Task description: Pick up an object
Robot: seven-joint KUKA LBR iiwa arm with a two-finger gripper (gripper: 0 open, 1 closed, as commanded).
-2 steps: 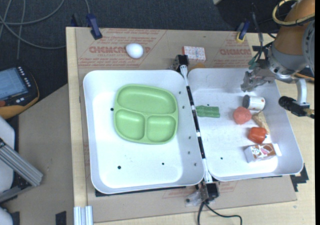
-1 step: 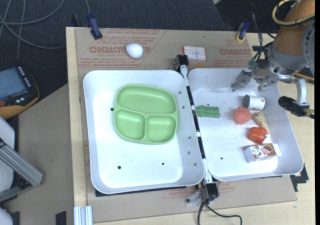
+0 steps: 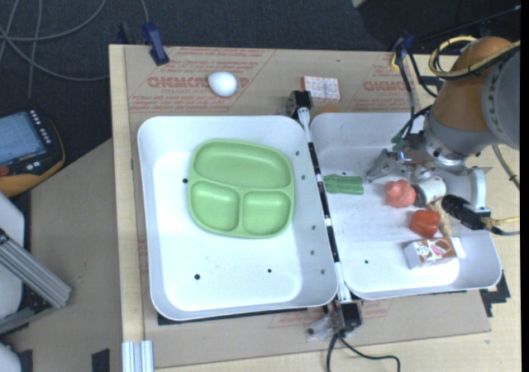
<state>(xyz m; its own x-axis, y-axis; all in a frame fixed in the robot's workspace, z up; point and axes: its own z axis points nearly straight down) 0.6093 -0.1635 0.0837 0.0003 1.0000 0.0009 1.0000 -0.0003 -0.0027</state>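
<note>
The right bin (image 3: 372,271) holds a flat green strip (image 3: 343,185), a pink lump (image 3: 400,193), a red object (image 3: 426,221) and a small printed box (image 3: 430,251). My gripper (image 3: 395,165) hangs low over the upper middle of this bin, just above the pink lump and right of the green strip. I see nothing held in it. The grey and orange arm (image 3: 463,106) comes in from the right. The left bin (image 3: 165,279) holds a green divided plate (image 3: 241,187).
A white egg-shaped object (image 3: 221,83) and a small checkered box (image 3: 321,88) lie on the cardboard behind the bins. Cables run along the right side of the arm. A clamp (image 3: 154,41) grips the bench's far left corner.
</note>
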